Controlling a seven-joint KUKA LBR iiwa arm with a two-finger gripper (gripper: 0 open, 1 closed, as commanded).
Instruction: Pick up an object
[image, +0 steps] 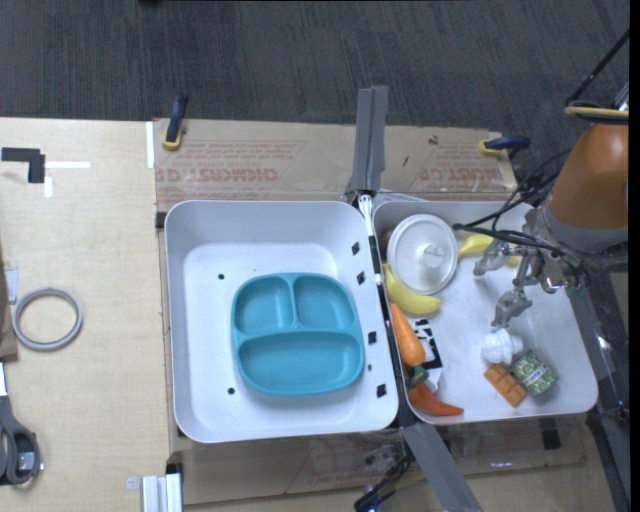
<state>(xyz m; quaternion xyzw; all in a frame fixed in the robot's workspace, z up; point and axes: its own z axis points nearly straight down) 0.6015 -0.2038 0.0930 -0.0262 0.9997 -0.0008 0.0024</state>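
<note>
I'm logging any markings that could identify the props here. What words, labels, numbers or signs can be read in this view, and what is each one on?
Red print on the cardboard sheet behind the bins: two lines, upside down and too blurred to read.
The same red print further right on the cardboard: also unreadable.
Black-and-white square marker in the right bin, beside the carrot: a pattern, no letters legible.
Green packet near the end effector: print too small to read.

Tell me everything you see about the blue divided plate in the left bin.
The blue divided plate is a teal, rounded-rectangle tray that looks like plastic, with three compartments: two small ones at the far side and one wide one nearer the camera. It lies flat and upright, turned slightly, roughly mid-floor in the left bin. All three compartments look bare. It touches only the bin floor.
</note>
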